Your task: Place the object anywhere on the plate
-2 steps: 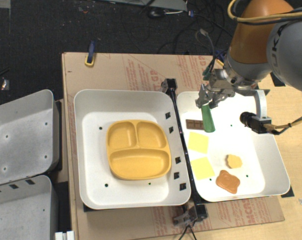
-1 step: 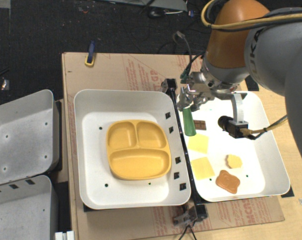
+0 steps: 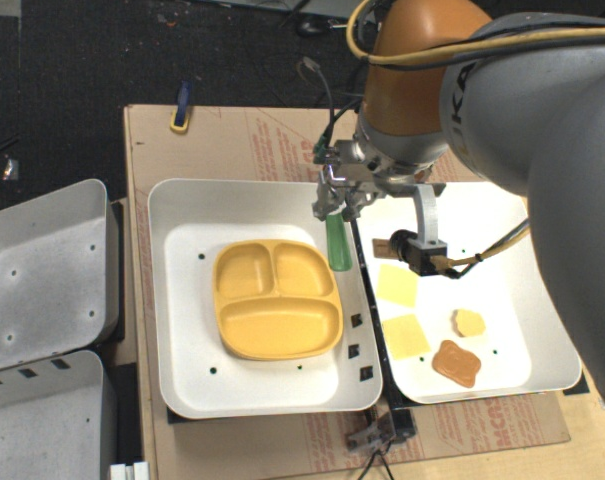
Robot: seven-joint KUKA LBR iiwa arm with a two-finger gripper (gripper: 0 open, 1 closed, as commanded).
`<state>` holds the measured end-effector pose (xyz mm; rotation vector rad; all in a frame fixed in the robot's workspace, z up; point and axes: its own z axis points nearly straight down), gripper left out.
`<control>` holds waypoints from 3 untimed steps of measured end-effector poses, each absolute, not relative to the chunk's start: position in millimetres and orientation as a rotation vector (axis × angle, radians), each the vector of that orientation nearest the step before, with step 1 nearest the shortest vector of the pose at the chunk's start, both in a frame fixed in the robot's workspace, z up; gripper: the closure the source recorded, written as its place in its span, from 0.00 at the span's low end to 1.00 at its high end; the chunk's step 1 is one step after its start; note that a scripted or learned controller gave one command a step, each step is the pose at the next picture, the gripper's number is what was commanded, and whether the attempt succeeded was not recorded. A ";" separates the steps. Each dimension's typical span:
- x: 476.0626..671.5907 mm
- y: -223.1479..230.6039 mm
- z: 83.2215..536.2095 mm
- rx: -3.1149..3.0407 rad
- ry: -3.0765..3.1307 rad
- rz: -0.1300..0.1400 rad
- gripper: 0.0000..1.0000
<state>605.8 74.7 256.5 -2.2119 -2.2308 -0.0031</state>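
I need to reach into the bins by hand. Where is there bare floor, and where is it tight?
Left bin: bare strips left of and in front of the yellow plate. Right bin: bare right of the food pieces. Tight at the divider, where the gripper hangs with a green object.

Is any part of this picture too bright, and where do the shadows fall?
Camera view: the right bin is overexposed near its top, its floor glaring white; the left bin is evenly lit; the yellow plate shows a soft sheen; the arm is large and slightly blurred, darkening the bench's right side.

Grey arm reaching in, wrist down
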 end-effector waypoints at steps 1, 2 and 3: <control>604.1 126.6 256.3 -2.212 -2.230 -0.003 1.00; 606.9 178.7 234.2 -2.213 -2.229 -0.001 1.00; 607.1 175.7 235.3 -2.219 -2.225 0.000 0.00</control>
